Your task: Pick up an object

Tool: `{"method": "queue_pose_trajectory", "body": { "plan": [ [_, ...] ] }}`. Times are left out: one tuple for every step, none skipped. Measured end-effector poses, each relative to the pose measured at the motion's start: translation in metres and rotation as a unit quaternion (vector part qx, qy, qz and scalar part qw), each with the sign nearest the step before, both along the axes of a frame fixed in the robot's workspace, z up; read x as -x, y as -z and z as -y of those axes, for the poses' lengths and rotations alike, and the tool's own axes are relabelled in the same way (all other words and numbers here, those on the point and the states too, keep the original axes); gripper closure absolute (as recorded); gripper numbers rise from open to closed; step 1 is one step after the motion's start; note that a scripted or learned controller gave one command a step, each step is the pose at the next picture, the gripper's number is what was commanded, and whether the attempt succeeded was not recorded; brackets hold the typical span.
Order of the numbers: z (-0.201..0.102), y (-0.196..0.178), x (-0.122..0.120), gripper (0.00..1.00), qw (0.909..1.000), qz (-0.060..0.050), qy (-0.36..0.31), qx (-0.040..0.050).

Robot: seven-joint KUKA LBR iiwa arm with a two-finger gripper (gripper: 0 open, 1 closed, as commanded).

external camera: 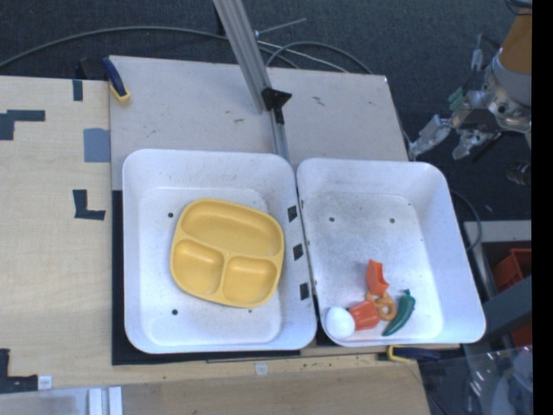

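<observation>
Bench (52, 258): pale wood-toned top with dark tape marks on its left part, a grey-white board (199, 111) laid over its middle, dark carpeted floor beyond with loose cables.

Right bin (432, 197), shallow, white: holds a small cluster of objects in its near corner, toward the bottom of the view.
- White egg-shaped object (340, 322), at the near left corner, just beside the bin wall.
- Orange-red piece (375, 277), standing at the top of the cluster.
- Second orange-red piece (365, 313), lying between the egg and the green item, touching or nearly touching the egg.
- Small yellow-brown ring-like item (385, 305), resting on the orange-red pieces; shape too small to settle.
- Dark green pepper-shaped object (400, 312), at the right of the cluster, slanted.

Left bin (138, 232), shallow, white, touching the right bin along their shared side: holds a yellow divided plate (228, 251) with three compartments, lying flat near the bin's centre.

Slanted metal pole (242, 41): runs from the top edge down to the junction of the two bins.

Blue-and-yellow clamp (116, 80): at the board's far left corner.

Gripper (462, 135): outside the bins, above the dark floor past the right bin's far right corner, well apart from the cluster. Whether its fingers are spread or closed cannot be told; nothing is seen between them.
</observation>
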State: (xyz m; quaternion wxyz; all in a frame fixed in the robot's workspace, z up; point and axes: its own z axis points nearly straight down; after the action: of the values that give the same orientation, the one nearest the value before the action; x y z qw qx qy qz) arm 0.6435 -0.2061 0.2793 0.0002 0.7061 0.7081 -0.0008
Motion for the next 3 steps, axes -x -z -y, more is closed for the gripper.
{"method": "queue_pose_trajectory", "body": {
  "plan": [
    [0.0,0.0,0.0,0.0,1.0,0.0,0.0,0.0001],
    [-0.006,0.045,0.001,0.0,1.0,-0.002,0.0,-0.0005],
    [-0.012,0.104,-0.006,0.0,1.0,-0.003,0.0,-0.0006]
  ]
}}
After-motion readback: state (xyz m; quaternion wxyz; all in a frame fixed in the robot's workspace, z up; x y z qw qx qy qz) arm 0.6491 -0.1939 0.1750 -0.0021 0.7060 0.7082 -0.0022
